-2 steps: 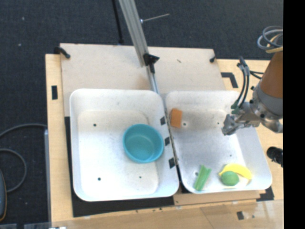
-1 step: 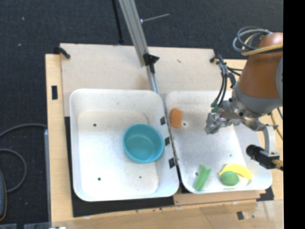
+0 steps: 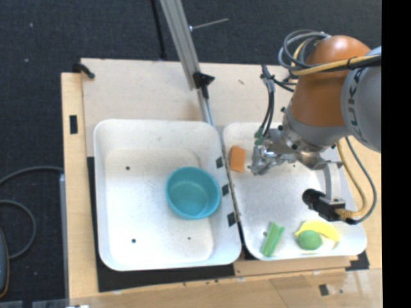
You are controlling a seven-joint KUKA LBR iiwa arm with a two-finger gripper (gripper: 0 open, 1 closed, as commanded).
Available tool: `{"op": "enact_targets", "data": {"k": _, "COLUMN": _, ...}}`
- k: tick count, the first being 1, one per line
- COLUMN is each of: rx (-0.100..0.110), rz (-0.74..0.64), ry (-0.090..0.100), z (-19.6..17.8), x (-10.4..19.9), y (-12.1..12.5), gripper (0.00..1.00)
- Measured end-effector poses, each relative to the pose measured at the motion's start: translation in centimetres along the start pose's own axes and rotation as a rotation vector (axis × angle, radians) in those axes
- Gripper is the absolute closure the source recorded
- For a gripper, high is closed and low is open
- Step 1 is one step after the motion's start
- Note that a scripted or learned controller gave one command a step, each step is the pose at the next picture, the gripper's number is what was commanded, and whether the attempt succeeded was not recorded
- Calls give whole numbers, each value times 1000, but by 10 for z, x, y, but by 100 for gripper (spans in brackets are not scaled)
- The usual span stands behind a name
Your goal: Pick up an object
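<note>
My gripper (image 3: 258,163) hangs over the upper left part of the right bin (image 3: 289,197), its metal fingers pointing down. An orange block (image 3: 237,158) lies just to the left of it, against the bin's left wall, not between the fingers. Near the front of the same bin lie a green stick (image 3: 271,239), a green ball (image 3: 309,239) and a yellow piece (image 3: 324,230) behind the ball. A blue bowl (image 3: 192,192) sits in the left bin (image 3: 128,172), near its right side.
A slanted metal post (image 3: 186,43) rises from behind the bins, ending at the divide between them. The arm's orange band and grey body (image 3: 327,95) cover the right bin's far corner. Cables loop on the right.
</note>
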State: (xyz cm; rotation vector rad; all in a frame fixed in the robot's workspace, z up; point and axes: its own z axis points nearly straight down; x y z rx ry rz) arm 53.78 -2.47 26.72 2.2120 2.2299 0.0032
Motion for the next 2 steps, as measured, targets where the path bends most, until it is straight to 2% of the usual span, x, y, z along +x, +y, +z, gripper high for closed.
{"op": "enact_targets", "data": {"k": 1, "rx": 1, "rz": 5, "ry": -2, "z": -1, "x": 45, "y": 9, "gripper": 100}}
{"op": "enact_targets", "data": {"k": 2, "rx": 1, "rz": 4, "ry": -1, "z": 8, "x": 86, "y": 34, "gripper": 100}}
